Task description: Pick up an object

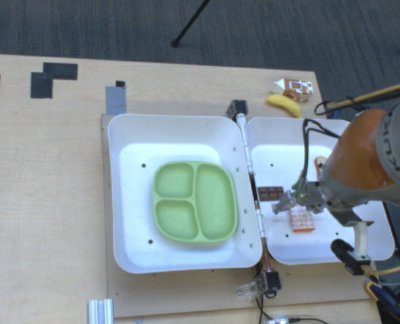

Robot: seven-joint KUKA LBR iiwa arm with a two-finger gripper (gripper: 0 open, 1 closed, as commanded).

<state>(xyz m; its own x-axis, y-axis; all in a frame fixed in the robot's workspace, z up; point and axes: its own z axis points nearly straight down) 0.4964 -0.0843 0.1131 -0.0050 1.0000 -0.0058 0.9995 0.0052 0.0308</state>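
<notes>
Packet: a small flat packet, orange and white in a checked print, lay on the floor of the right bin, directly under the gripper's tip and a shade to its near side.
Gripper: the gripper hung low over the packet, metal parts pointing toward the bin divider; whether its jaws stood open or closed could not be told from above, and nothing could be seen held in them.
Handling: the packet looked light, thin and somewhat crinkly, likely a wrapped snack; such a wrapper would probably be slick and would give under pressure rather than break.
Hold: the surest grip appeared to be across its short sides, jaws pressed down to the bin floor so the flat edges could not slide out.
Neighbour: a dark brown bar lay just beyond the jaws toward the divider, close to the packet but apart from it; a wide approach risked nudging it.
Arm: the grey arm with its orange band loomed over the far side of the bin, behind the jaws.
Farther off: a green divided plate sat in the left bin, well away from the jaws; a banana rested on the bench beyond the bins.
</notes>
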